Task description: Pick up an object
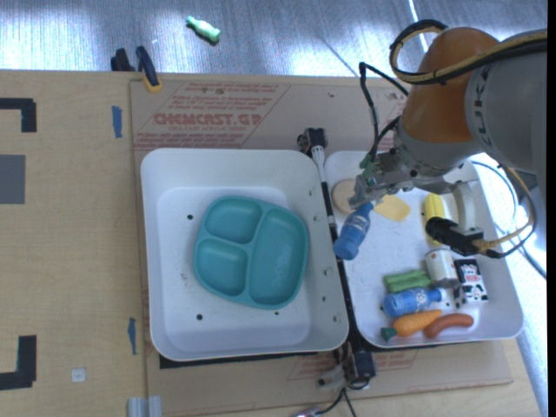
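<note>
just below the tool (372, 191) hangs a blue bottle (352, 233), seemingly gripped.

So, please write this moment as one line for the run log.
arm: over right bin | pincer: at blue bottle's top | bottle: tilted, near bin's left wall | left bin: teal tray

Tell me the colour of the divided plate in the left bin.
Teal, plain with no pattern; the divided plate shows clearly in the camera view.

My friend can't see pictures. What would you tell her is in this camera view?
A grey and orange robot arm's pincer holds the top of a blue bottle, which hangs tilted over the right white bin among toy foods. A teal divided plate sits in the left bin.
</note>
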